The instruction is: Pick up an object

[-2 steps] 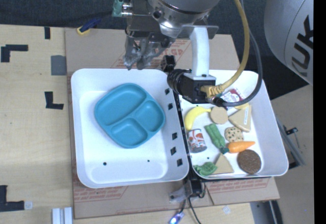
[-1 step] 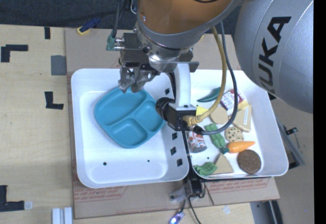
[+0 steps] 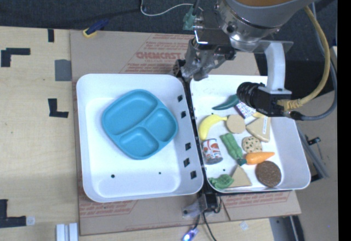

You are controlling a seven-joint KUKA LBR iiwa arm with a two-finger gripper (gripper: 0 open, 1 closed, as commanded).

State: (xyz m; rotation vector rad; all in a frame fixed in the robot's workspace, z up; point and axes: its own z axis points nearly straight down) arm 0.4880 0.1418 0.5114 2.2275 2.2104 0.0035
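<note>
Hand [image 3: 193, 67]: you cannot tell its opening, at right bin's [image 3: 299, 149] far-left corner | Objects: your glossy curved banana [image 3: 210, 124], round brown cookie [image 3: 269, 173] lie in right bin | Left bin [image 3: 90, 125]: smooth blue sectioned plate [image 3: 140, 123]

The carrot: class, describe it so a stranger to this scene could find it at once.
Look in the right bin, the one full of toy food. Near its front, the carrot lies flat between a speckled cookie above and a round brown patty below. It is the one orange piece there.
</note>
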